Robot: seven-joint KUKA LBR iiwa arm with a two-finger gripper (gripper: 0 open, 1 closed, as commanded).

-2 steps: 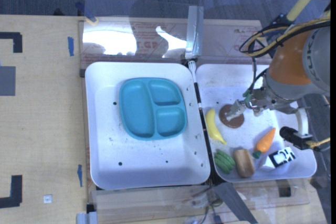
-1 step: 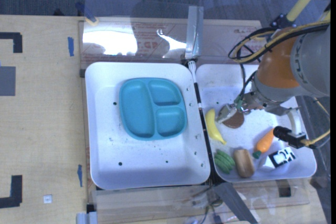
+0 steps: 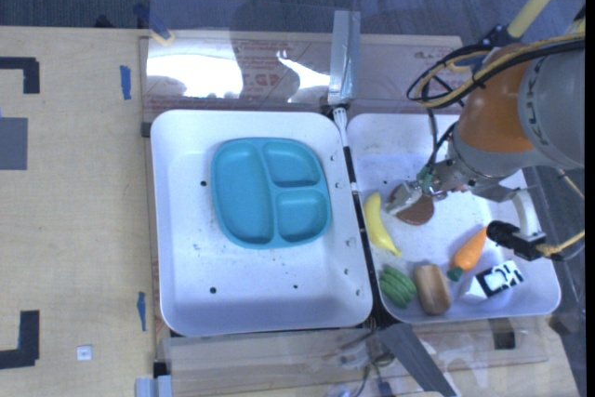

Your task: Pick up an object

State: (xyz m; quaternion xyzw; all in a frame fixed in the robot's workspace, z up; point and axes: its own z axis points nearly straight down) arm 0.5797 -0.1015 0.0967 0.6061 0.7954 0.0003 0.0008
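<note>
My gripper [image 3: 406, 196] hangs low over the middle of the right bin [image 3: 390, 149], reaching in from the right under the orange-banded wrist. A brown rounded object [image 3: 417, 213] lies directly beneath and against its tip, partly covered by it. Just left of the gripper lies a yellow banana [image 3: 379, 224]. An orange carrot [image 3: 469, 250] sits to the lower right. A green vegetable [image 3: 398, 285] and a tan bread-like piece [image 3: 431, 288] rest side by side at the bin's front edge.
A black-and-white item [image 3: 498, 278] lies in the right bin's front right corner. The left bin [image 3: 177, 228] holds a blue divided plate [image 3: 271, 191]. A clear divider wall [image 3: 342, 60] stands behind the bins.
</note>
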